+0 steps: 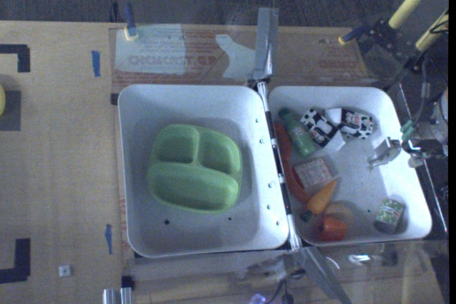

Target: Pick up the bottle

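Right bin point(399, 114): green bottle point(299, 135) lying near the divider, beside a carrot point(322, 196); hand point(385, 152) at the right edge, released, grasping nothing; left bin point(135, 153): green tray point(194, 167).

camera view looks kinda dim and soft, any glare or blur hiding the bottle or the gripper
Camera view: dim and bluish overall, soft focus. The green bottle near the right bin's left wall is visible but its label is unreadable. The gripper at the right edge is small and blurry, so its finger state is unclear. Pale glare washes the clear sheet behind the bins.
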Controlling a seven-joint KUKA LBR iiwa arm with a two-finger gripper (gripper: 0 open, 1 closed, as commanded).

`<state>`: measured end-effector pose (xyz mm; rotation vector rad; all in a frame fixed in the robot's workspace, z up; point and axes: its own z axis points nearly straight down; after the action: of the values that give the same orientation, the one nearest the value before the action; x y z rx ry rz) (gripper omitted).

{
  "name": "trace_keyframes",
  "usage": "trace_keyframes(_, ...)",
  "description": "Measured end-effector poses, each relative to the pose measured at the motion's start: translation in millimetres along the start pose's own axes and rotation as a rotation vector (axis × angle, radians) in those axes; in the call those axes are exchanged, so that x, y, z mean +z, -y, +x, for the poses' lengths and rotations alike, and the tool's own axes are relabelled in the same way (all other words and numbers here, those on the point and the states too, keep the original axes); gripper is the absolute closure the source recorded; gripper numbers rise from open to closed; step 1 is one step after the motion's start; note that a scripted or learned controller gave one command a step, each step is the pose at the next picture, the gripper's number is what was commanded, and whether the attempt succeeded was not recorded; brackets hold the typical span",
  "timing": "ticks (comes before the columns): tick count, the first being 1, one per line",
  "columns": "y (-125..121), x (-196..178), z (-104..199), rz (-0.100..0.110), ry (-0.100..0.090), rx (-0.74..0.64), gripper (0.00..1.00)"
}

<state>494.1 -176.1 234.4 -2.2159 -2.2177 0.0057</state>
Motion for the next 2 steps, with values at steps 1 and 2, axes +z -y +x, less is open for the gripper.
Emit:
trace_keyframes(1, -77, 91, -4, -0.004, 0.002, 0.063, 0.00)
trace_keyframes(2, -119, 110, 81, -0.004, 0.003, 0.372, 0.00)
